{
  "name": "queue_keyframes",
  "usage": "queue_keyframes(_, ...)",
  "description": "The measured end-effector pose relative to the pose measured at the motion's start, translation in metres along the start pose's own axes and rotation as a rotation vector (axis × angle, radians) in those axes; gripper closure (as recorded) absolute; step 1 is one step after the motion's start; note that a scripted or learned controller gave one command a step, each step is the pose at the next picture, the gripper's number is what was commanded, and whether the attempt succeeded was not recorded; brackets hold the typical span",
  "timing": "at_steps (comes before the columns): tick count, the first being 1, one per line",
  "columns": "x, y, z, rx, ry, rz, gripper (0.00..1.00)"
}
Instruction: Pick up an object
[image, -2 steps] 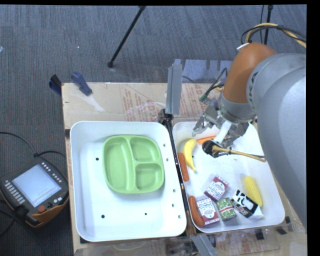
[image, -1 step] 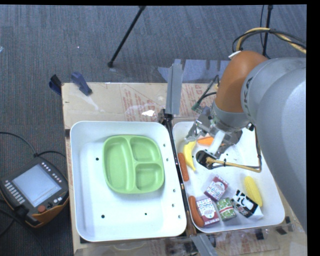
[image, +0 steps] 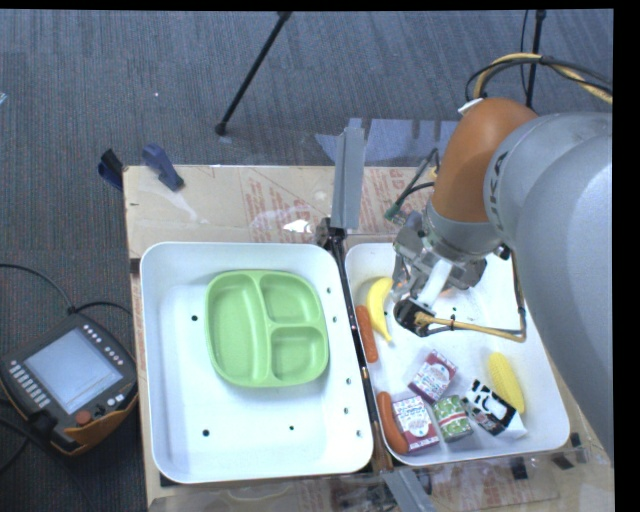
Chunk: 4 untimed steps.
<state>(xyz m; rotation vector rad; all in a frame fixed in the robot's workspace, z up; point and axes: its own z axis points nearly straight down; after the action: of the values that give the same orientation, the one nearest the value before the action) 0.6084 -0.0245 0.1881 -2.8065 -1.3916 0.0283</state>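
Two white bins are set side by side on the worktop (image: 200, 200). The left bin (image: 152, 300) is given over to a green divided plate (image: 268, 327), which lies flat near its middle. All the small things are gathered in the right bin (image: 556, 405), presumably so that they can be reached by an arm coming in from that side.

The end effector (image: 415, 288) is held low over the upper left part of the right bin, with the wrist tilted down towards the bin floor. This posture is judged to be an approach to a grasp. Whether the end effector is wide or narrow cannot be told, and nothing is seen to be held in it.

The banana (image: 378, 300) is judged the likeliest target. It lies curved on the bin floor just beside the end effector, on its left, close to the wall shared by the two bins. An orange carrot (image: 368, 333) is laid along that same wall, just below the banana.

The other things are placed further towards the near edge: a red packet (image: 432, 375), a second red packet (image: 413, 420), a green packet (image: 452, 418), a black and white packet (image: 490, 408), a corn cob (image: 505, 380) and a sausage (image: 391, 420). All of these are well apart from the end effector.
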Motion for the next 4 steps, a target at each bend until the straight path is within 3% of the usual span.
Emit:
queue_keyframes(1, -0.091, 0.034, 0.104, -0.007, 0.009, 0.021, 1.0)
queue_keyframes(2, -0.057, 0.008, 0.005, -0.008, 0.008, 0.08, 1.0)
queue_keyframes(3, -0.049, 0.026, 0.105, -0.011, 0.01, 0.097, 1.0)
queue_keyframes(4, -0.049, 0.026, 0.105, -0.011, 0.01, 0.098, 0.0)
